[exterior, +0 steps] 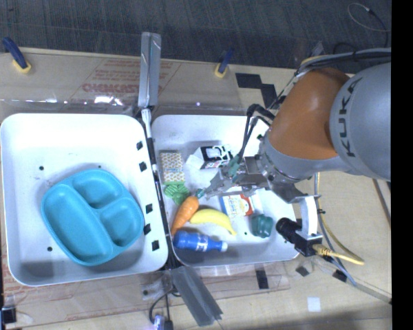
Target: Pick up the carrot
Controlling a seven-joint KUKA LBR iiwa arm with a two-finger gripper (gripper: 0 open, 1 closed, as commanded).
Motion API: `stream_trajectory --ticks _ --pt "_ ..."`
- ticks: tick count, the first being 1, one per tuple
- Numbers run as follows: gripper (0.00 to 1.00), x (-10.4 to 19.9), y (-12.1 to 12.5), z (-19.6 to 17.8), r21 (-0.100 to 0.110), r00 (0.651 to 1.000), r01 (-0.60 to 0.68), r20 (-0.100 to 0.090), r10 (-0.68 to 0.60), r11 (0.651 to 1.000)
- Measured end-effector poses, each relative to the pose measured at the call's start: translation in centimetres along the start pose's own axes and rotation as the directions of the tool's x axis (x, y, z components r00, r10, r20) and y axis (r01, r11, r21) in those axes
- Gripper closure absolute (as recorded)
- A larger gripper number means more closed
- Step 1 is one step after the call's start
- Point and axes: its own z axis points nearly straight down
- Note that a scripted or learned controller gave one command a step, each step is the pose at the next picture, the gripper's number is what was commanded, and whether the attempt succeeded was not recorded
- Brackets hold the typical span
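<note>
The orange carrot (184, 212) lies in the right bin (193, 126), close to its left wall, with its green top (176, 191) pointing up-left. A yellow banana (211, 218) touches it on the right. My gripper (224, 177) hangs over the middle of the right bin, a little right of and above the carrot's green top. It is apart from the carrot. Nothing shows in its grasp. The grey arm with its orange band (306, 119) reaches in from the right and hides the bin's right part.
The right bin also holds a blue bottle (199, 243), a teal cup (261, 224), a white packet (237, 203), a black-and-white box (213, 153) and a beige mesh pad (172, 165). A blue divided plate (89, 215) lies in the left bin (27, 136).
</note>
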Motion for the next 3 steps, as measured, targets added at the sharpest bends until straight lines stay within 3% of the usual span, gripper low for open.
stream_trajectory --ticks 1,2,3 --pt "0.0 -3.4 5.6 7.1 0.0 0.997 -0.074 0.001 0.074 0.997" --pt "0.0 0.4 5.4 14.0 -0.001 1.0 0.004 0.0 -0.004 1.0" --pt "1.0 0.4 5.5 13.0 -0.001 1.0 0.007 0.0 -0.007 1.0"
